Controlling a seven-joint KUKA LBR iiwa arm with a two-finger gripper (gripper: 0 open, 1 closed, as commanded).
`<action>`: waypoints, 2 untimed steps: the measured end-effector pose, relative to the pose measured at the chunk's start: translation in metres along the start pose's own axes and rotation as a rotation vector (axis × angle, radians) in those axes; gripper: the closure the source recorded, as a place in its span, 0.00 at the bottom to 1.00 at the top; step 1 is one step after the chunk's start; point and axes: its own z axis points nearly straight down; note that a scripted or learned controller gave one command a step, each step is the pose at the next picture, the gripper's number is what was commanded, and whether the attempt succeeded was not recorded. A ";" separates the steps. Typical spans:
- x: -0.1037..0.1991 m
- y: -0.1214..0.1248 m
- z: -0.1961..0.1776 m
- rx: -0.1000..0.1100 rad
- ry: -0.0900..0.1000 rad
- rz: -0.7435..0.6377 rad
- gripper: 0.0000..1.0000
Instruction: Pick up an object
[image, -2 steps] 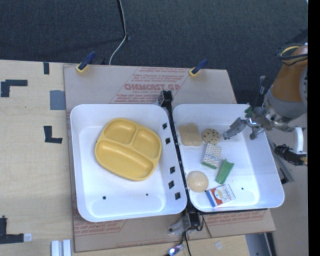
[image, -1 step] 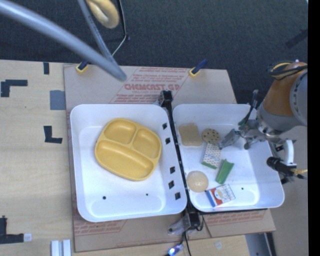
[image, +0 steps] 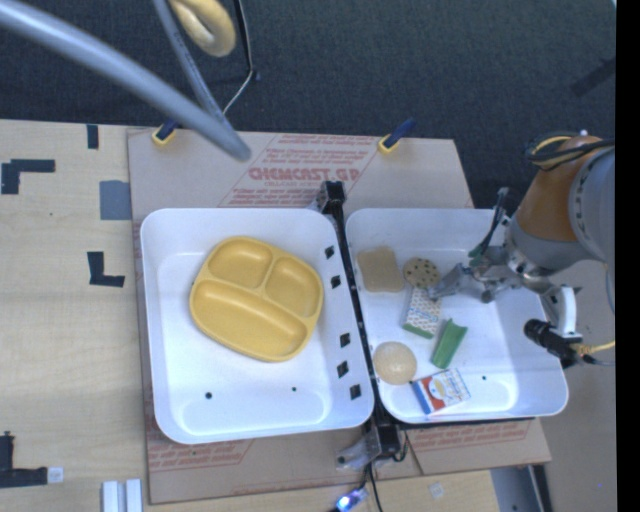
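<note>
A: Where does the end effector (image: 440, 285) sit?

B: Low in the right bin (image: 520, 395), its tip beside the patterned packet (image: 422, 312) and the speckled cookie (image: 421, 270); whether it is open or closed cannot be told.

A: What could go wrong?

B: The items crowd together; the green block (image: 448, 343) lies just beside the packet, so a descent might nudge neighbours or close on nothing.

You had dark blue carpet (image: 400, 60) behind the bench, a light wood benchtop (image: 60, 330) with black tape marks (image: 100, 268), and a cardboard sheet (image: 300, 170) under both bins.
</note>
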 end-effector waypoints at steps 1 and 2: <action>0.003 0.004 -0.015 -0.009 0.005 -0.003 1.00; 0.001 0.000 -0.060 0.000 0.001 -0.001 1.00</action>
